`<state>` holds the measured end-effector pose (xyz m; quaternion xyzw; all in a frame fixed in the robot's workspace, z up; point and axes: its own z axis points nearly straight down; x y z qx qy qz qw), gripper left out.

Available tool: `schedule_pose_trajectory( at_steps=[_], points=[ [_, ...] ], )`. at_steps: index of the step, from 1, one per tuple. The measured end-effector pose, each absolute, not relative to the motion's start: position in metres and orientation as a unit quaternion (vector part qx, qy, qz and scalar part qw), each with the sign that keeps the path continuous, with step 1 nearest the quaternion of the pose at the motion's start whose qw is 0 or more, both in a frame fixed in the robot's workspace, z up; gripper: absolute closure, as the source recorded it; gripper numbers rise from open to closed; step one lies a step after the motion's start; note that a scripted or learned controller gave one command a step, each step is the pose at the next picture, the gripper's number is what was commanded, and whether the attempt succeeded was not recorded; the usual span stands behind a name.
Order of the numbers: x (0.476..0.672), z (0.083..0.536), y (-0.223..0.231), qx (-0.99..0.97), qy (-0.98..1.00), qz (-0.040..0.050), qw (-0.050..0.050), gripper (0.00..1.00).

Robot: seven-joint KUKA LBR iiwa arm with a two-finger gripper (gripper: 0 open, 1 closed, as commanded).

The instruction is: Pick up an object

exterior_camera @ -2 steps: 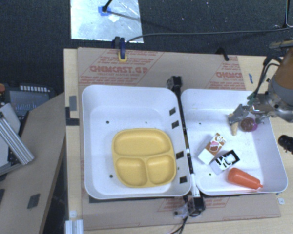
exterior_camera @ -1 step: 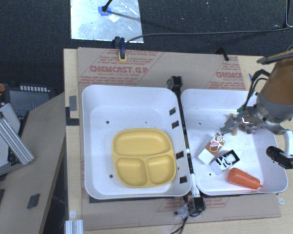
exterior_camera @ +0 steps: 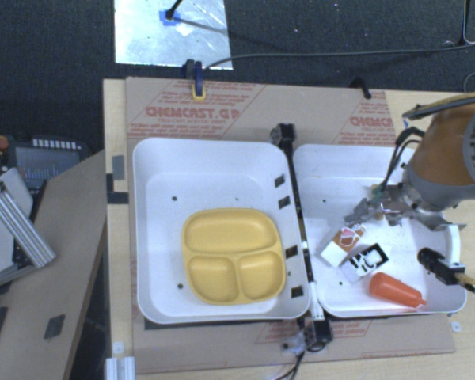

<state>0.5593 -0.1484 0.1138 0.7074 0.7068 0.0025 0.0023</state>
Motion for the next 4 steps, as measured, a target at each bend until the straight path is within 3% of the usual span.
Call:
schedule_pose_trajectory(
  at_steps=[1,2,3,4],
  points=[
    [0.563,0.107,-0.149,0.707,0.708,0.0044,0.005,0.00],
    [0.566,0.120,-0.148,0.707,0.707,0.0078,0.007,1.00],
    [0.563,0.183,-0.147,0.706,0.708,0.0020,0.004,1.00],
    [0.555,0.240,-0.147,0.706,0.709,0.0020,0.003,1.00]
  ],
)
